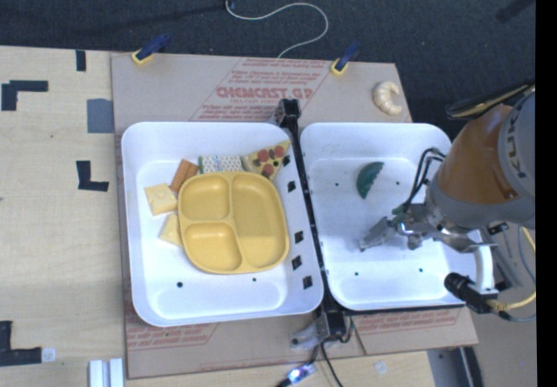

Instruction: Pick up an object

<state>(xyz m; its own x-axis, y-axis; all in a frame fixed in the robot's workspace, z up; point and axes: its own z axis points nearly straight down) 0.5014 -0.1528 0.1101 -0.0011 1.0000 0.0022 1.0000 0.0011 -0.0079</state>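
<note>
A small dark green piece (369, 177) lies on the floor of the right bin (348, 285), toward its back. My gripper (369, 243) hangs over the same bin, in front of the green piece and apart from it, with the arm coming in from the right. The left bin (148, 290) holds a yellow divided plate (233, 222). Around the plate's back and left edges lie several flat food pieces: a tan cracker (160, 198), a brown piece (184, 173) and a pizza slice (268, 157).
A divider with black clips (300, 203) runs between the two bins. A pale croissant-shaped item (389, 97) sits on the cardboard behind the right bin. A thin cable (278, 11) loops across the dark floor at the back.
</note>
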